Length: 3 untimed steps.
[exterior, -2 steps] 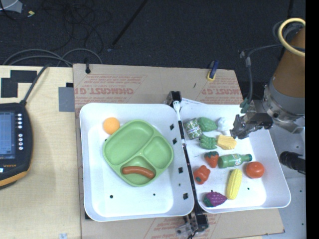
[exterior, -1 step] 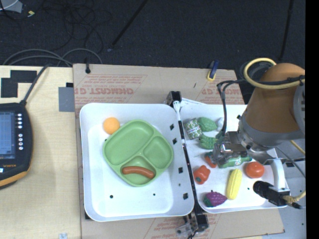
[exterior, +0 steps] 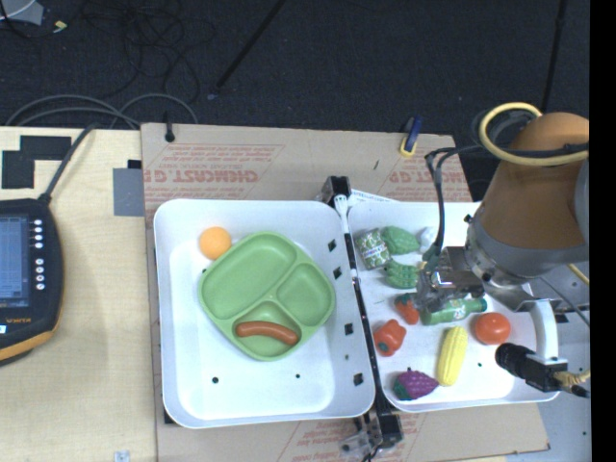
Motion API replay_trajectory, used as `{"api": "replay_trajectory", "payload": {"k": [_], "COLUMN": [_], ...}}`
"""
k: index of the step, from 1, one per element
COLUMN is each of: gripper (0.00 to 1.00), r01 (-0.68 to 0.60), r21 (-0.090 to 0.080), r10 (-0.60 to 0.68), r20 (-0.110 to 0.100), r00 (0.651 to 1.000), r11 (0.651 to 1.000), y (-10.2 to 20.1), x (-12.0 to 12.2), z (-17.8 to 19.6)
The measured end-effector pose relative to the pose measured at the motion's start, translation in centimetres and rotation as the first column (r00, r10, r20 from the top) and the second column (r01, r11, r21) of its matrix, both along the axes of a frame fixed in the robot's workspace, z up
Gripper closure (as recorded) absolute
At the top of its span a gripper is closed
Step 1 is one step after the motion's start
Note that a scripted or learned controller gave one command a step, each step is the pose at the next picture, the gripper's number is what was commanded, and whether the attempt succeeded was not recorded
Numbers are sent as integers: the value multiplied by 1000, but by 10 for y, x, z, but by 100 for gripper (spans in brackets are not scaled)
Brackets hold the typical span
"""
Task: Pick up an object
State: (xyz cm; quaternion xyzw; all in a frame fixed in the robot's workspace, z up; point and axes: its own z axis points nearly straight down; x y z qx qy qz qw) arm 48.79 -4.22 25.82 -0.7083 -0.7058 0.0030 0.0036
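Several toy foods lie in the right bin [exterior: 520, 393] around the claw [exterior: 445, 287], which hangs low over them; whether it is open or closed cannot be told. A green packet [exterior: 454, 309] lies right under it, a tomato [exterior: 492, 327] just right, a corn cob [exterior: 451, 354] below, a red pepper [exterior: 389, 336] and purple grapes [exterior: 416, 384] further down-left. Leafy greens [exterior: 402, 241] sit above-left. Well left, the other bin [exterior: 183, 354] holds a green plate [exterior: 226, 292] with a sausage [exterior: 268, 332], beside an orange ball [exterior: 215, 243].
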Motion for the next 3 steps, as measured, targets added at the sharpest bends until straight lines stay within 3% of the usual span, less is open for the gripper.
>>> {"api": "replay_trajectory", "payload": {"k": [1, 2, 3], "gripper": [100, 100, 100], "r01": [-6, -10, -10], "r21": [0, 1, 0], "r10": [6, 10, 10], "r20": [9, 10, 8], "r00": [1000, 1000, 1000], "r11": [1000, 1000, 1000], "y": [21, 80, 138], "x": [-12, 0, -12], "z": [41, 93, 126]}}
